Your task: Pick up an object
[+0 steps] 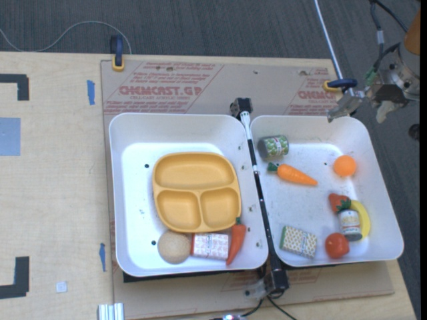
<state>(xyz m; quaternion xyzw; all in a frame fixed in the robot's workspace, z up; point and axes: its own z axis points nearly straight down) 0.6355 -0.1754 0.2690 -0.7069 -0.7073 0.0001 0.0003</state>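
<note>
Spanning most of the view, the bench (53, 199) is pale wood, overlaid with a printed cardboard sheet (200, 85) that carries two shallow white plastic bins meeting along a black seam. The left bin (130, 179) holds a yellow three-part plate (196, 191), smooth and rounded, which takes up its middle; bare floor remains along the far and left walls. Against its near wall lie a round tan ball (174, 247), a printed box (210, 245) touching it, and a carrot (235, 241) leaning toward the near right corner.

The right bin (373, 172) has open floor across its far half and centre. A small green can (274, 146) lies on its side near the far left corner, with a second, tapered carrot (295, 174) just below it. An orange ball (345, 166) sits near the right wall. Lower along that wall cluster a red strawberry (338, 202), a yellow banana (361, 219) and a small bottle (349, 223) touching it, with a red tomato (337, 245) near the near right corner. A patterned green box (298, 241) rests by the near wall, apart from the rest.

The arm (408, 52) enters at the far right, and the gripper (356, 105) hangs over the right bin's far right corner, fingers spread with nothing between them, well apart from every object.
</note>
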